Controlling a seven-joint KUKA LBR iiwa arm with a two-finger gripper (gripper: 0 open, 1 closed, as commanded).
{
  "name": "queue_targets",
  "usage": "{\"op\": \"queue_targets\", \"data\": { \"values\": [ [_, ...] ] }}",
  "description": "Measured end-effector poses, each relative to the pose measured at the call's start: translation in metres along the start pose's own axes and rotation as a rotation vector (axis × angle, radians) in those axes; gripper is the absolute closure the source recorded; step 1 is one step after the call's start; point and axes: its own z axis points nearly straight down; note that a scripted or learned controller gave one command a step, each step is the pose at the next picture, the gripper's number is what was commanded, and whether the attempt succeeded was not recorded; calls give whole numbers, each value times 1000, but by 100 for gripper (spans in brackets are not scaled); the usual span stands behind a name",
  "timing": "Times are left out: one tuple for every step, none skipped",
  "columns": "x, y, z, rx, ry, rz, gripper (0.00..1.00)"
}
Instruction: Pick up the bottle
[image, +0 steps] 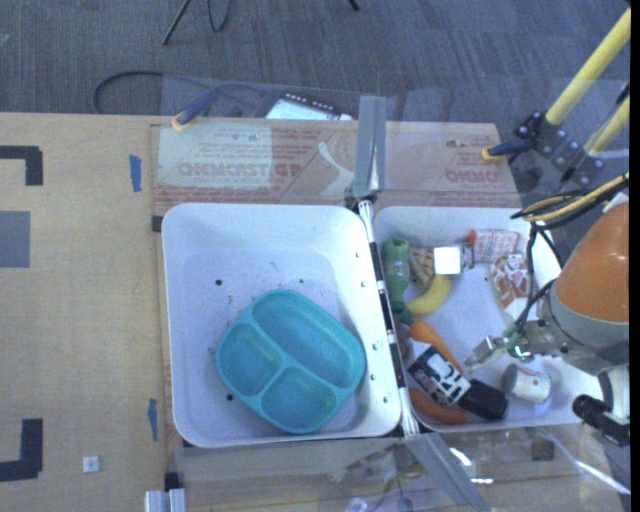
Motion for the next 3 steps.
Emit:
{"op": "queue_targets", "data": {
  "values": [
    [0, 0, 0, 0, 0, 0, 0],
    [0, 0, 0, 0, 0, 0, 0],
    [0, 1, -10, -2, 0, 2, 100]
  ]
}}
